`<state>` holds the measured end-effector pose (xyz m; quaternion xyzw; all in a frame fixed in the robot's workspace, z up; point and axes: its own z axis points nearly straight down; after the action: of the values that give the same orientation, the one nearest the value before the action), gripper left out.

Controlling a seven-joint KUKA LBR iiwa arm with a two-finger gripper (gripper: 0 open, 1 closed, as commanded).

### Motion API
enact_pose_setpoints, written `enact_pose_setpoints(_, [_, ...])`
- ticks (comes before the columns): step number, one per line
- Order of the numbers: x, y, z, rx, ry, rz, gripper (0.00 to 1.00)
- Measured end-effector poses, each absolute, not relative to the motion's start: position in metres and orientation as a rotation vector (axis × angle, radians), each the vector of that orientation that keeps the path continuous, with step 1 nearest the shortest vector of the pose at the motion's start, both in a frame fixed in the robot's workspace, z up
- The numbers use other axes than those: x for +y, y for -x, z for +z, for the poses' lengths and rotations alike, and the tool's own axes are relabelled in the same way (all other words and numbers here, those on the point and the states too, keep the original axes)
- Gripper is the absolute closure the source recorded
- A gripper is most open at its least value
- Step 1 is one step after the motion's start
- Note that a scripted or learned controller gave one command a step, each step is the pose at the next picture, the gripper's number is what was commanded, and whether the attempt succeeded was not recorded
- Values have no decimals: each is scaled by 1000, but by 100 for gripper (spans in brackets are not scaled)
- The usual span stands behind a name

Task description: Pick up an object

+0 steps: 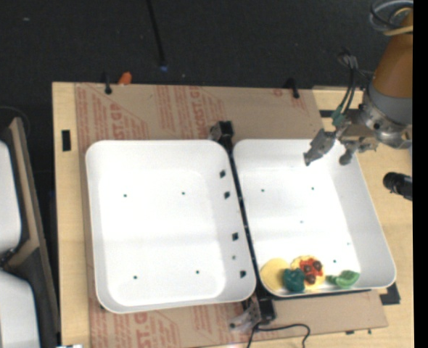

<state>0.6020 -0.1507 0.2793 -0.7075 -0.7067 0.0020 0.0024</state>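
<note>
Small objects lie bunched at the near edge of the right bin (344, 194): a pale yellow piece (274, 272), a teal piece (294, 282), a red and yellow piece (310, 267) and a green piece (344, 278). My gripper (331, 154) hangs over the far right corner of that bin, well away from the objects. Its two fingers are spread apart, with nothing between them.
The left bin (163, 223) sits beside the right one, with black clips (232, 194) along the seam between them. Both bins rest on a cardboard sheet (163, 114) on the bench. White boxes (0, 194) stand at the far left.
</note>
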Motion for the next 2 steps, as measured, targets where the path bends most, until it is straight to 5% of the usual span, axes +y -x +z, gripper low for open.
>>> enact_pose_setpoints(1, [-151,-603,283,-2221,2223,-1,0])
enact_pose_setpoints(2, [-161,-602,232,-2218,2221,4,0])
